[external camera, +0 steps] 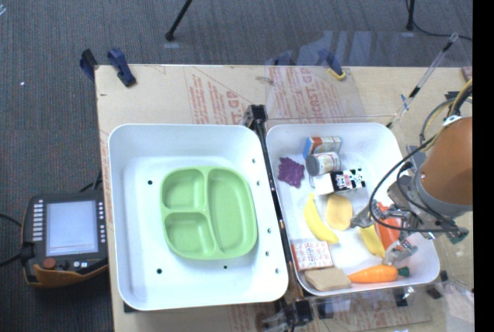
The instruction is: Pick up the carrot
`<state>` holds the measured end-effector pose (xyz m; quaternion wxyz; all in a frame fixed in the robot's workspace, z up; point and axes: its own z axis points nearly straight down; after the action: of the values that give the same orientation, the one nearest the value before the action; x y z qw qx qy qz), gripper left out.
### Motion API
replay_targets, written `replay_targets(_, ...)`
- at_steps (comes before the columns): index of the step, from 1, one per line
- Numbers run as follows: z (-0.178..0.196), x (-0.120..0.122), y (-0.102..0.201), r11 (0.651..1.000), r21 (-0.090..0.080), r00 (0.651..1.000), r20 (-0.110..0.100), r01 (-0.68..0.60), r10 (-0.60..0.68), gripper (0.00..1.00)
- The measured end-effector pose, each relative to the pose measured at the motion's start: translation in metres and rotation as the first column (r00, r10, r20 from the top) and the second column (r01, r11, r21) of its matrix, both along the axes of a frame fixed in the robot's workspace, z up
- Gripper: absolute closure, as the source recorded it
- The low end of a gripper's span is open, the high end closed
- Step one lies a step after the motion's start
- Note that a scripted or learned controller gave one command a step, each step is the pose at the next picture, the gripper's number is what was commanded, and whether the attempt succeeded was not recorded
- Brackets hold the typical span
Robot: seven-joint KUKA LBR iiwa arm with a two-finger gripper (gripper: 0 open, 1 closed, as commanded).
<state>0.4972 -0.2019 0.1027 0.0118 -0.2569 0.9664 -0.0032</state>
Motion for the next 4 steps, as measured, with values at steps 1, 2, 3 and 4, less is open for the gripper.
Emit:
replay_targets(1, 0.011, 0.011, 0.105, 0.998, 0.007, 0.997, -0.023, 0.069, -0.069, 0.0)
replay_targets(2, 0.032, 0.112, 0.085, 0.98, 0.004, 0.98, -0.018, -0.2, 0.2, 0.0)
replay_targets(3, -0.016, 0.045, 0.117, 0.961, 0.007, 0.96, -0.03, -0.278, 0.278, 0.0)
replay_targets(4, 0.073, 0.088, 0.038, 0.882, -0.002, 0.882, -0.015, -0.471, 0.471, 0.0)
